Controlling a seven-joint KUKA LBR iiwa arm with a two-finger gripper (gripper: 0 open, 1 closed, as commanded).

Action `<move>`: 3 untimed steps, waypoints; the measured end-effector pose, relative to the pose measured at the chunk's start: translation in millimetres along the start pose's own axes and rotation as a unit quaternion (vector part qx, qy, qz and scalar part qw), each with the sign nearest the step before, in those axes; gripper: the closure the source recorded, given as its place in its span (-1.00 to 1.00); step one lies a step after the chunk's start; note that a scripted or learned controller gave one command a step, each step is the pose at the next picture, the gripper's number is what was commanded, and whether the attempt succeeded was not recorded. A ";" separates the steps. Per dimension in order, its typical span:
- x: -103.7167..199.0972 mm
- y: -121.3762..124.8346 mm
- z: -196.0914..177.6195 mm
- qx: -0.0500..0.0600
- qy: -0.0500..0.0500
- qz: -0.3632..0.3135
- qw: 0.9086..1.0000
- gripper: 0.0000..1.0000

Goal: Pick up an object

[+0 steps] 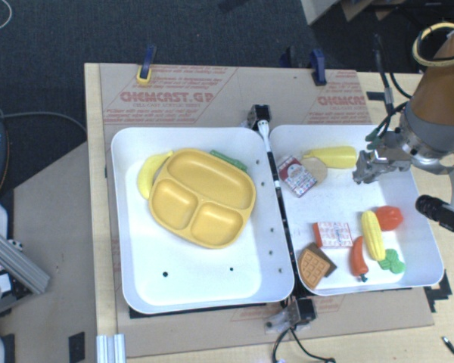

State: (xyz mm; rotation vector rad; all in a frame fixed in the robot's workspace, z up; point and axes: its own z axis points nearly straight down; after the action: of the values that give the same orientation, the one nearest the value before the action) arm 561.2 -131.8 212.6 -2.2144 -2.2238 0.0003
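Hovering over the right bin's far edge, the claw (365,169) is seen beside the yellow banana (333,156); grip state cannot be told. A centred, vertical descent is advised.

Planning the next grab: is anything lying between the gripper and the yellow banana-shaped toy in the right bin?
Nothing visible does. The gripper sits just right of the yellow toy, with bare bin floor between them.
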 end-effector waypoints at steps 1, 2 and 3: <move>48.2 1.4 -11.6 -0.002 0.000 0.000 1.000 1.00; 97.5 -6.2 -21.1 -0.001 0.000 -0.001 1.000 1.00; 155.2 -1.2 -18.0 -0.001 0.000 -0.001 1.000 1.00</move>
State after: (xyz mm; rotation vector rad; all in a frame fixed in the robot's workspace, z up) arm 559.3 23.3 231.0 -2.2128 -2.2279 -0.0026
